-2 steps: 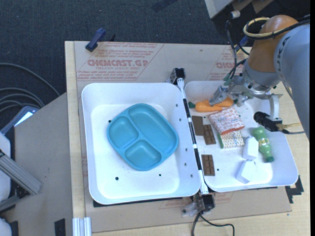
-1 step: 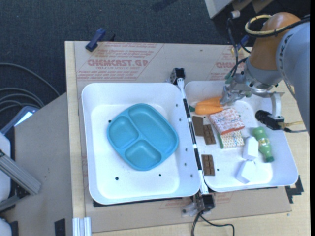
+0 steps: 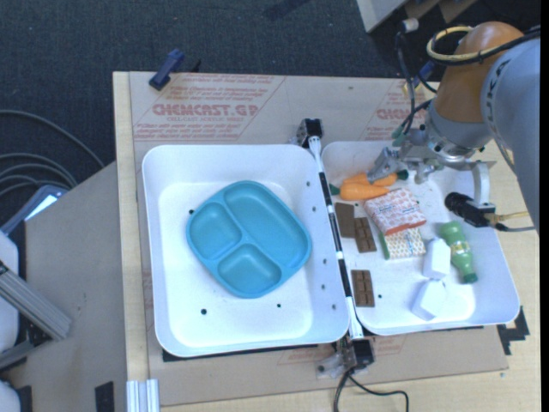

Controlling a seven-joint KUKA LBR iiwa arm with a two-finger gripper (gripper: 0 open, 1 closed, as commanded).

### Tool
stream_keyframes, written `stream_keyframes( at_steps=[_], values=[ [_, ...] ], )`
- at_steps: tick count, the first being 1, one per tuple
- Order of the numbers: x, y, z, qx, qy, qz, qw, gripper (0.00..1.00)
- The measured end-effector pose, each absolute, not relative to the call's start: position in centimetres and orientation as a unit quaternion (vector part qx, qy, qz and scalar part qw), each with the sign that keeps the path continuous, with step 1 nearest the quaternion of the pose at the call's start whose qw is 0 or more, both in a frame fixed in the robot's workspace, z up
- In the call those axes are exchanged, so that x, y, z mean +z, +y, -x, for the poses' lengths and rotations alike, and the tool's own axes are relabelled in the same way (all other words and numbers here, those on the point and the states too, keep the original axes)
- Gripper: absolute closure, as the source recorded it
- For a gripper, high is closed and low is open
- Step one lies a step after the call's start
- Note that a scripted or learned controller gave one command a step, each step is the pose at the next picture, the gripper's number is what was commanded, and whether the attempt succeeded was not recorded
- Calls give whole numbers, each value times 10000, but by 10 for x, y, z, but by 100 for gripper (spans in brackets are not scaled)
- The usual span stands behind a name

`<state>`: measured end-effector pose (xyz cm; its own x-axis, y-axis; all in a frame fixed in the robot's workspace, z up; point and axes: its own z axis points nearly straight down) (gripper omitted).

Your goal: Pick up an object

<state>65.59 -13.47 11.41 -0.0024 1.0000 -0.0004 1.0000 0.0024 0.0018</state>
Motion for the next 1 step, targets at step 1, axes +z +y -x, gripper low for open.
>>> stream_keyframes(
  at_steps=[1],
  values=[
    [90, -157, -601, 38, 7067, -7075, 52, 0]
  ],
)
